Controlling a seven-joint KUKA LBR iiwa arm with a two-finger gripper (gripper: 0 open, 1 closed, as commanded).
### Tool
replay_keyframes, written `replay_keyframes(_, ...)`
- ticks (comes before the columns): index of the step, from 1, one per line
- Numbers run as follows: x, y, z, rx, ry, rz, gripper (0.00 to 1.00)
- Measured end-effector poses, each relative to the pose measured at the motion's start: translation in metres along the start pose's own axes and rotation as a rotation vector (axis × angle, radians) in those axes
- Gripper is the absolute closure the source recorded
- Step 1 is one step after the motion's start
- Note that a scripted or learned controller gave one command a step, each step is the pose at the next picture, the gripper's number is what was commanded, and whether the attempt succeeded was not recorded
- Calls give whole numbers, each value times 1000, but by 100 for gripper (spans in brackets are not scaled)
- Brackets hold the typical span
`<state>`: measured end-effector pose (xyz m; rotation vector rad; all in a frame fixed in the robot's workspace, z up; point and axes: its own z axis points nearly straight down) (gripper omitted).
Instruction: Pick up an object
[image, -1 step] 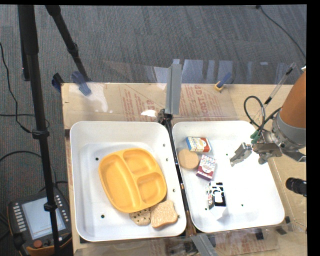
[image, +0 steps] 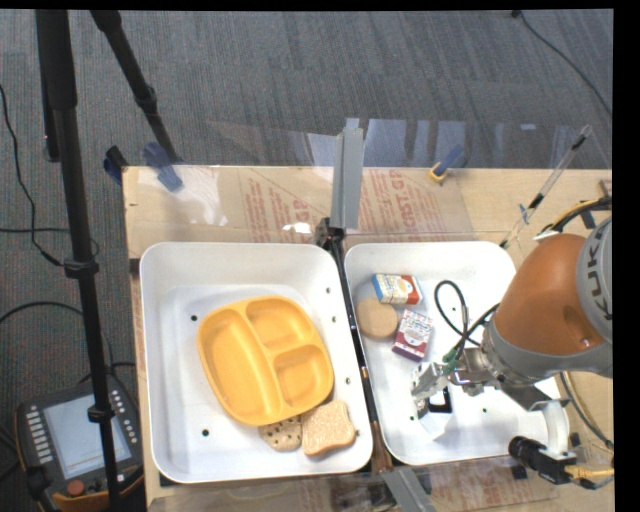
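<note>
Hand (image: 434, 388) low in right bin (image: 500, 262), grip state impossible to tell, purple packet (image: 413, 335) just beyond, up-left, long axis near-to-far.

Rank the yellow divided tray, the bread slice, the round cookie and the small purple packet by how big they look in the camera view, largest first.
1. Yellow divided tray, by far the largest.
2. Bread slice.
3. Round cookie and purple packet: too alike in apparent size to rank.
</note>
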<state>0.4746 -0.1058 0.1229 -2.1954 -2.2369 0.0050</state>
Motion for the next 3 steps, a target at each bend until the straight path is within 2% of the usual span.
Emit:
replay_keyframes(1, 3, 1, 37, -2, 0, -45, 0)
replay_keyframes(2, 1, 0, 29, 2, 2, -37, 100)
replay_keyframes(3, 49, 43, -86, -4, -3, -99, 100)
